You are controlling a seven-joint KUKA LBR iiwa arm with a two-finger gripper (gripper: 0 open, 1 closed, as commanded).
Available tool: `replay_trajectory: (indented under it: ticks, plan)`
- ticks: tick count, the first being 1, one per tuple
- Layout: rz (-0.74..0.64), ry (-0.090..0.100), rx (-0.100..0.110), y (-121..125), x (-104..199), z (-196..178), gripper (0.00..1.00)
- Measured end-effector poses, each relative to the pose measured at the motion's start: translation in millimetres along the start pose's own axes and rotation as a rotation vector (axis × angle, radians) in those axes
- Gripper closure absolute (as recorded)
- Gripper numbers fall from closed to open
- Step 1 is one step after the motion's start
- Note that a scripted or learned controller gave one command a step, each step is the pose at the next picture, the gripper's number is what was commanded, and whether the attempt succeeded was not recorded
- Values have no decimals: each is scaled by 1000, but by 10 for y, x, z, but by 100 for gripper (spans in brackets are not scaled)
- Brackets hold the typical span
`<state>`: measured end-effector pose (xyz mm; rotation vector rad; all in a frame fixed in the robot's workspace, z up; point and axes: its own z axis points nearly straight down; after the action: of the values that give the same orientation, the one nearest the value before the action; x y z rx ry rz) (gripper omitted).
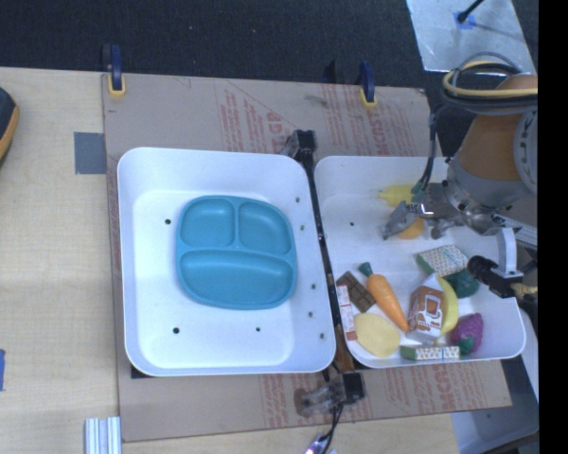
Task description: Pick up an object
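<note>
Cardboard (218, 112) is spread over the counter (38, 272) and is clamped at its far edge. Two white bins are set side by side on it. The left bin (142, 339) is occupied by a blue divided plate (235, 252), which lies flat near the middle. The right bin (355, 187) is reached into from the right by the grey arm (492, 149), whose orange band is seen above the wrist.

The hand (409, 220) is lowered over the far part of the right bin, and a yellow piece (396, 195) is seen just beside it. Whether the hand is released or clenched cannot be told, and nothing can be made out as gripped.

Toy food is heaped in the near right part of that bin, apart from the hand. A carrot (387, 296) is laid at a slant beside a pale yellow round piece (377, 334). A banana (449, 301) is found next to a brown packet (426, 310), and a purple piece (469, 329) is tucked at the near right corner.
</note>
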<state>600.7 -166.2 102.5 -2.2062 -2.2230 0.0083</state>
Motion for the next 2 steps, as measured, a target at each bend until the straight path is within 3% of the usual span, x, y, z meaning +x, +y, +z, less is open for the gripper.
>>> replay_trajectory:
  ticks: [1,2]
  plan:
    - [9,3,22,499,-99,154,0]
    - [0,-2,-3,192,303,107,0]
